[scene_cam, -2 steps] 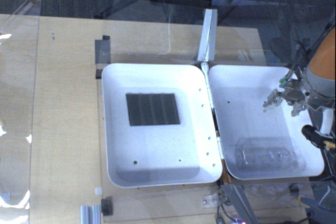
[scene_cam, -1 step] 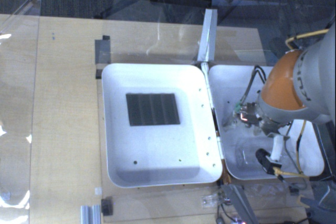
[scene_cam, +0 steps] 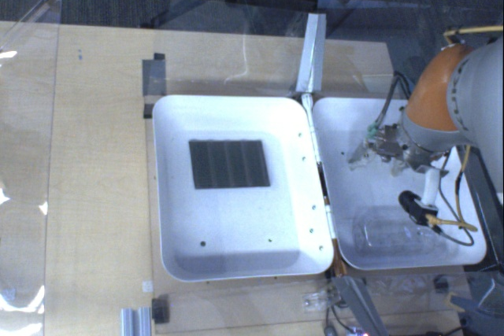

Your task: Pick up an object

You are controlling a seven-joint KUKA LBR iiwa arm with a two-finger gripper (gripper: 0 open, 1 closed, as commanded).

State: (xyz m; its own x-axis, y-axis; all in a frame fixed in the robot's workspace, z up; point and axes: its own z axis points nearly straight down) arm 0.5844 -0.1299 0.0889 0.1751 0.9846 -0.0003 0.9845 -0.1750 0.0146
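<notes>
Pincer [scene_cam: 368, 151] reaches low into right bin [scene_cam: 339, 193].

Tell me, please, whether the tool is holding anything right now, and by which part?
Cannot be told: the tool sits over the right bin, its tip too small and blurred to make out.

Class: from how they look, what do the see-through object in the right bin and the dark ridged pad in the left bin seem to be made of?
See-through object: probably clear glossy plastic; the white bin shows through it.
Dark ridged pad: likely matte rubber or foam; no shine.

Arm [scene_cam: 465, 102] bent low, claw [scene_cam: 370, 147] leftward
</notes>
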